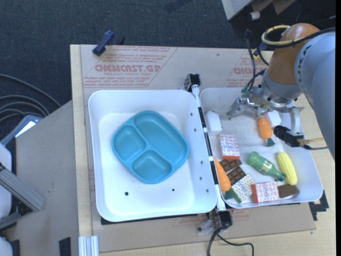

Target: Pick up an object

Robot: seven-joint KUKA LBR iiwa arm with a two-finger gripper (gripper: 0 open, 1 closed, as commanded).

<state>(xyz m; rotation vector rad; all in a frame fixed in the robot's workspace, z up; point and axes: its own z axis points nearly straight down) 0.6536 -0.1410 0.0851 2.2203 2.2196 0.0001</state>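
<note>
The gripper (262, 110), fingers spread and holding nothing, may only push the small orange plastic carrot (264, 127) just below instead of catching it.

The left bin (101, 143) has much free room: only a blue divided plate (151, 146) lies in its middle, and bare white floor runs all around it, widest along the near edge. The right bin (314, 188) is crowded in its near half, where a small carton (229, 146), a green bottle (264, 164), a corn cob (287, 167), a chocolate bar (233, 169), a carrot (223, 176) and two more boxes (265, 192) lie close together with narrow gaps. The far left corner of this bin is more open, with one white block (214, 122) beside the divider. The arm (298, 57) and gripper (259, 104) cover the far right part, above another carrot (265, 128).
</note>
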